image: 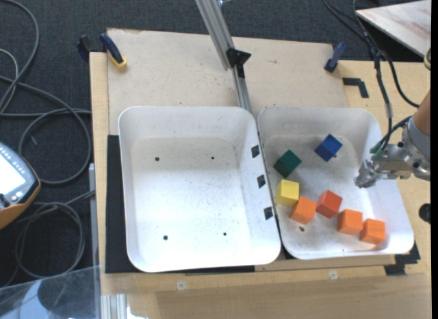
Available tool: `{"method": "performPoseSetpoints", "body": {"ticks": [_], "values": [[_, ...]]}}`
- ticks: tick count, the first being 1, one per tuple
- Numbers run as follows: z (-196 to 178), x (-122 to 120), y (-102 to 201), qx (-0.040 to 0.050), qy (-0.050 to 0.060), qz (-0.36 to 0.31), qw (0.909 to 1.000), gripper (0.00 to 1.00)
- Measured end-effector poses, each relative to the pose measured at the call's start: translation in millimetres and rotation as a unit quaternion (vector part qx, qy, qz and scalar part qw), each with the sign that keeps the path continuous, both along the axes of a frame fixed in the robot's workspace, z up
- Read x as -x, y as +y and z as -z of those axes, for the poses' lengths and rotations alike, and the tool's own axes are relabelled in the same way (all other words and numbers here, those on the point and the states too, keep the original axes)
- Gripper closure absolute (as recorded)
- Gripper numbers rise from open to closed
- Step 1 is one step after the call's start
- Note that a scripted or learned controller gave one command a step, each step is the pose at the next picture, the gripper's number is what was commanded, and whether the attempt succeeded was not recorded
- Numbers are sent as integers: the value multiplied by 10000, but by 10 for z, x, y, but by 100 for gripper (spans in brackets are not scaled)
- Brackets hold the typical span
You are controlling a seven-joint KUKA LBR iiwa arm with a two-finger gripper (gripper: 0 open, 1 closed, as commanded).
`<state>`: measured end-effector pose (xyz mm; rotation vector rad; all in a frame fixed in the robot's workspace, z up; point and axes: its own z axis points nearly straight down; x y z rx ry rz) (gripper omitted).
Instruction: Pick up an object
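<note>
The right bin (363, 122) holds several small cubes. A blue cube (329, 147) lies toward the back, with a dark green cube (287, 163) to its left. In front of the green one is a yellow cube (289, 192). Several orange cubes run along the front, from one beside the yellow cube (303, 209) to one in the front right corner (373, 231). My gripper (365, 177) hangs over the bin's right side, right of the cubes and touching none of them. Nothing shows in its grasp.
The left bin (133, 174) sits beside the right one, with small black clips (261, 181) along their shared wall. A slanted metal rail (217, 27) rises from the back. Cables (383, 85) trail down toward the arm at the right.
</note>
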<state>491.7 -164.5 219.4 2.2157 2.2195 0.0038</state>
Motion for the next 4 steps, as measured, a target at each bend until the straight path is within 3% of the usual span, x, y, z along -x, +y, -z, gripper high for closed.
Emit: {"method": "performPoseSetpoints", "body": {"ticks": [1,3,4], "values": [[-421,-20,-2,1,-1,-2,10000,100],[-381,-83,1117,-6,-1,-9,10000,100],[-362,52,1654,-26,45,-24,10000,100]]}}
